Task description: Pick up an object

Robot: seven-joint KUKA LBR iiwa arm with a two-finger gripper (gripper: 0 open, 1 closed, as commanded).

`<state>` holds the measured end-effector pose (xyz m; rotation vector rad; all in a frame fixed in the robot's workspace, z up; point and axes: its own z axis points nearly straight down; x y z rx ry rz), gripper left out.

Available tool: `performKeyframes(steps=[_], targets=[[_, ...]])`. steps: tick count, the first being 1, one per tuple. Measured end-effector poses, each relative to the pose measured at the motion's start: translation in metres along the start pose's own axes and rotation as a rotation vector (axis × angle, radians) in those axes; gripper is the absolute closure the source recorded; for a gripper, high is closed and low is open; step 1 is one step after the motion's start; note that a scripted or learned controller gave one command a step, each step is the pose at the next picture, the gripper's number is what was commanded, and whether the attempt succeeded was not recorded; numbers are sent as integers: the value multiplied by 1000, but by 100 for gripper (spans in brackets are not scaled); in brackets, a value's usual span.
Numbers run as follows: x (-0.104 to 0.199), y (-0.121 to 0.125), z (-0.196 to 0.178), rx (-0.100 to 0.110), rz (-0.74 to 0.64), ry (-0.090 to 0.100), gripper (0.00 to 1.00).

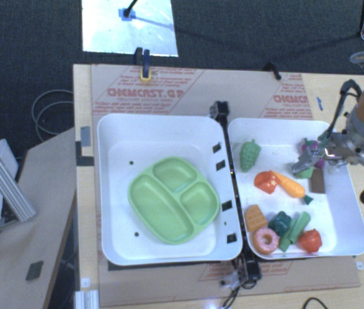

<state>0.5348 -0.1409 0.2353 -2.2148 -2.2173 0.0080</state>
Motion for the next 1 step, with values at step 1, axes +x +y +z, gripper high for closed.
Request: performKeyframes(steps=[1], targets=[[0, 2, -5, -11, -2, -2, 0]])
